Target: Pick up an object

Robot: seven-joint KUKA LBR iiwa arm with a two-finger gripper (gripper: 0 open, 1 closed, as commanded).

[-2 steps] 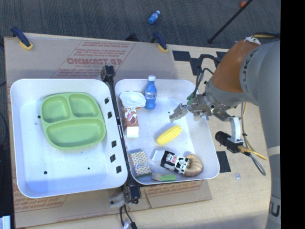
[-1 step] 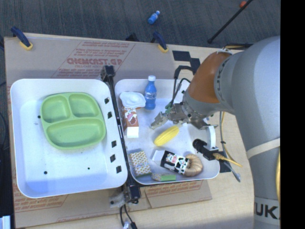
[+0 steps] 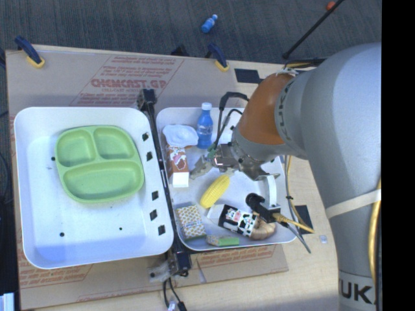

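Observation:
My gripper hangs low over the middle of the right bin, under the orange-banded wrist. Just below it lies a yellow corn cob. To its left sit a brown and red packet and a small white block. A blue bottle and a crumpled white piece lie behind it at the bin's far end. Nothing is visibly held.
The right bin's near end holds a checkered pouch, a green stick, a black and white box and a tan lump. The left bin bears a green divided plate. Blue clamps grip the cardboard's far edge.

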